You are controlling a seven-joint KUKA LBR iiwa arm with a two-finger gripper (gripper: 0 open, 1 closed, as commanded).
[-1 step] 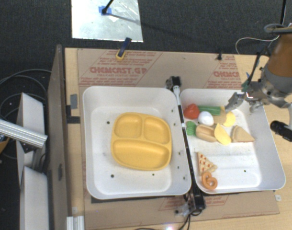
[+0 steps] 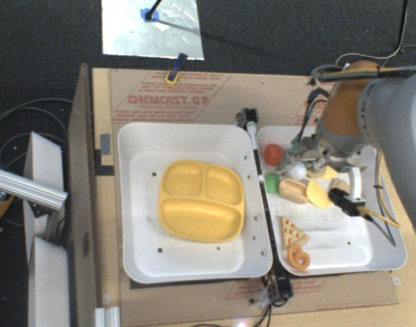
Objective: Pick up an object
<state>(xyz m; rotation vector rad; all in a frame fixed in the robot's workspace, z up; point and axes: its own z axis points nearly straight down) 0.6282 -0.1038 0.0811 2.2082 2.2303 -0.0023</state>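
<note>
Nearest, two shallow white plastic bins are seen side by side on a brown printed cardboard sheet (image 2: 167, 97). A yellow three-compartment plastic tray (image 2: 201, 201) lies in the left bin (image 2: 143, 251). In the right bin (image 2: 378, 251), a small orange pretzel (image 2: 298, 257) and a pizza-slice toy (image 2: 292, 231) lie nearest, with a red tomato toy (image 2: 273, 153) farther back. The grey arm's gripper (image 2: 310, 157) is lowered among the toys; its jaw state cannot be told. Beyond, dark carpet (image 2: 44, 33) and a shiny metal plate (image 2: 153, 19) are visible.
</note>
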